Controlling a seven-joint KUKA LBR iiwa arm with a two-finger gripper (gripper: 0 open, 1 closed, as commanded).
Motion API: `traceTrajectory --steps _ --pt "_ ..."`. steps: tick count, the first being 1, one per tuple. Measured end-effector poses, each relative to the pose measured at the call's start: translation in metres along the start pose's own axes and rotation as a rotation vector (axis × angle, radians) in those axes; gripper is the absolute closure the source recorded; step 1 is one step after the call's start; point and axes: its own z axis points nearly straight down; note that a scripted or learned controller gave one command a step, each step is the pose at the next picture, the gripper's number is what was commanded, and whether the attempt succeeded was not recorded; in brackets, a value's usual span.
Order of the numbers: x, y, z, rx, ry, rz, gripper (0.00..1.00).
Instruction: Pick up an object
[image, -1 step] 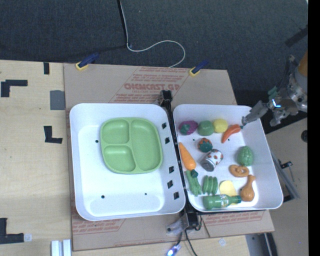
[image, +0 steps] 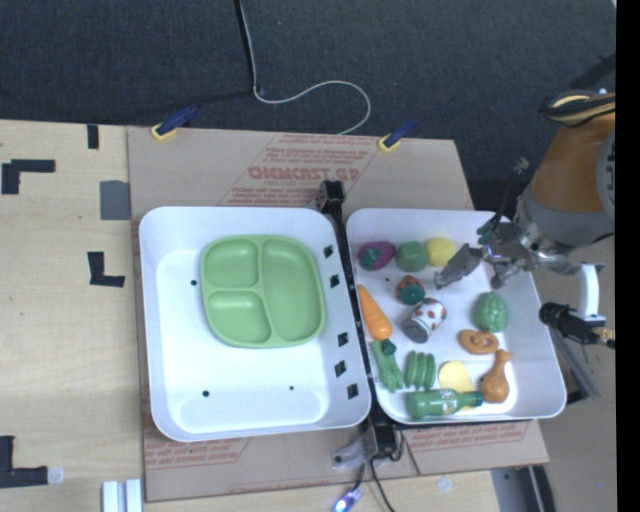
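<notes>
The right bin (image: 545, 345) holds several toy foods: a yellow lemon (image: 441, 250), a green round piece (image: 410, 257), a purple and green piece (image: 375, 255), an orange carrot (image: 374, 315), a white and brown piece (image: 427, 317) and a green leafy piece (image: 490, 312). My gripper (image: 478, 272) hovers over the upper right part of this bin, between the lemon and the leafy piece. Its fingers (image: 458, 269) are spread apart and nothing sits between them.
The left bin (image: 170, 330) carries a green divided plate (image: 265, 290). More toys lie at the front of the right bin: a green bottle (image: 440, 403), a chicken leg (image: 495, 375), an orange pastry (image: 478, 342) and pea pods (image: 418, 368). A black divider (image: 345, 290) separates the bins.
</notes>
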Motion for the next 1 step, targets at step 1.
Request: traceTrajectory --steps 1 --pt "0.0129 0.0140 0.1105 -0.005 -0.003 0.001 0.00"
